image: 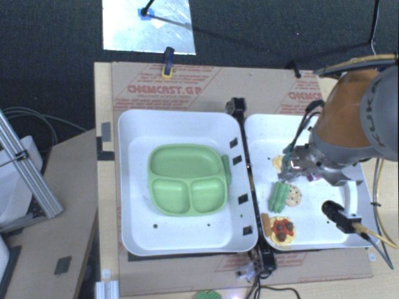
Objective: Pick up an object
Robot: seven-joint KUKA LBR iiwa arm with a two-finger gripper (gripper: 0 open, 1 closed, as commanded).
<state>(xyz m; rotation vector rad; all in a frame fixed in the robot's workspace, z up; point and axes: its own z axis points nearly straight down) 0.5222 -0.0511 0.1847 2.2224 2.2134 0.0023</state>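
My end effector (290, 170) hangs low over a shallow white plastic bin (262, 129); I can't tell how open it is or whether it grips anything. A ridged green plastic toy vegetable (278, 197) lies just beneath it, so I judge the pick not yet made.

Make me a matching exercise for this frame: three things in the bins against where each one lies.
Things:
1. green divided tray
2. green toy vegetable
3. toy pizza slice

Places:
A. right bin, front corner beside the left bin
B. middle of the left bin
C. right bin, next to the gripper

Pairs: 1-B, 2-C, 3-A.
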